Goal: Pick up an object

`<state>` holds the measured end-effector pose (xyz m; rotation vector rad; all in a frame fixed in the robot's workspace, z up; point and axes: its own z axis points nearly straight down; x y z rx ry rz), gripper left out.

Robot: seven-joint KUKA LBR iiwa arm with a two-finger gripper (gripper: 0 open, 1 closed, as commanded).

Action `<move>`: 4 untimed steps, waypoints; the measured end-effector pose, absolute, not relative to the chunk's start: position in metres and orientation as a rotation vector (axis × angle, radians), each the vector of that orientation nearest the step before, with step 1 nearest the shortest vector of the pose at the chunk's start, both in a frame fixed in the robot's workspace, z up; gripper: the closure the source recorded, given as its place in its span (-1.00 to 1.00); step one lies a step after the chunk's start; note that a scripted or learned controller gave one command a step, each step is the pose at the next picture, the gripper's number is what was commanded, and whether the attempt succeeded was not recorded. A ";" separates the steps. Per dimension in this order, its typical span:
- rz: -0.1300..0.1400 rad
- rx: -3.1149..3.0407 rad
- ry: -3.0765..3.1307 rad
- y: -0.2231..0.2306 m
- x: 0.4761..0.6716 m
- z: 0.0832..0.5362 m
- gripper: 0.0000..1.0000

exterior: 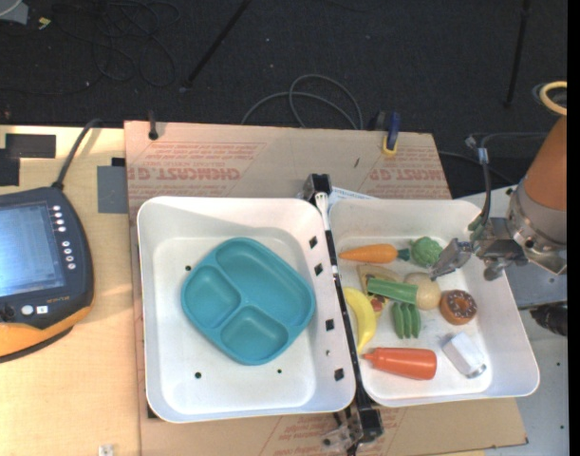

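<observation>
The right bin [517,373] holds several toy foods: an orange carrot [370,253], a green broccoli [425,251], a dark green cucumber [392,289], a pale round piece [426,296], a brown donut [458,306], a yellow banana [362,317], a green pod [406,321], a long red piece [401,362] and a small white block [463,354]. My gripper [471,262] hangs over the bin's far right part, just right of the broccoli and above the donut. Its two grey fingers [449,257] stand apart and open, with nothing between them.
The left bin [161,255] holds a teal divided plate [247,299]. A black clip strip [329,283] runs between the bins. A control tablet [28,255] lies at the far left. Cardboard [271,160] lies under both bins, and cables cross the dark floor behind.
</observation>
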<state>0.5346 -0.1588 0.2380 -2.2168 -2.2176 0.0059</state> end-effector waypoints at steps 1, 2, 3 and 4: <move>0.014 -2.205 -2.209 -0.115 0.480 0.097 -1.00; 0.010 -2.233 -2.220 -0.087 0.475 0.086 -1.00; 0.002 -2.231 -2.213 -0.085 0.478 0.095 1.00; -0.006 -2.215 -2.231 -0.028 0.535 0.190 1.00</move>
